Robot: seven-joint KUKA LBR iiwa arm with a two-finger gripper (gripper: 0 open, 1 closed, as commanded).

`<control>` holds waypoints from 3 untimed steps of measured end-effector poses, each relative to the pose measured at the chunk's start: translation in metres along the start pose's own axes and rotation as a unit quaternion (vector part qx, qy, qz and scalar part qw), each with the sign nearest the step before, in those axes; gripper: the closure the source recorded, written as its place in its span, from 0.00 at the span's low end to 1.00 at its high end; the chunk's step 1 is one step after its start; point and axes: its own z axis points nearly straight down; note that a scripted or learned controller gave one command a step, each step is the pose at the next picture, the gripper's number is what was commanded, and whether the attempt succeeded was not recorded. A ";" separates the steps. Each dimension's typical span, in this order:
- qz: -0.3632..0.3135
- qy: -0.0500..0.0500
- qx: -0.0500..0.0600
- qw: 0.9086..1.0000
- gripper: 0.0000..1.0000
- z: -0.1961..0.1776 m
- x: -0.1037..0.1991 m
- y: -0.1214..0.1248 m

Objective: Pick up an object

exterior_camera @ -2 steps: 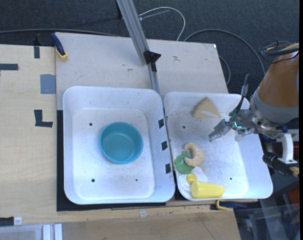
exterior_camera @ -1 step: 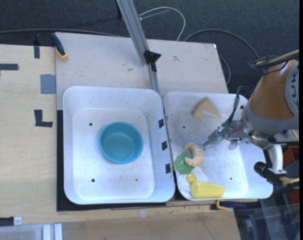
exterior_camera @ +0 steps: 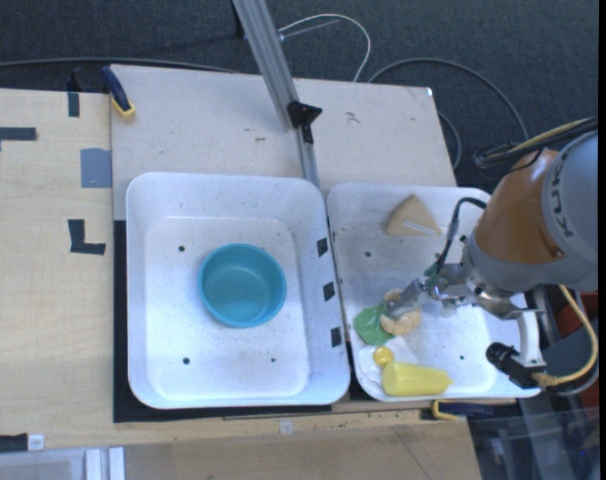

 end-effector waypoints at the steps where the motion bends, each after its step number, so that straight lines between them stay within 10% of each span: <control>1: 0.000 -0.001 -0.004 1.000 0.00 0.016 0.000 0.001; 2: -0.001 0.000 -0.004 1.000 1.00 0.007 0.001 0.001; 3: -0.001 -0.001 -0.005 1.000 1.00 -0.036 0.005 0.000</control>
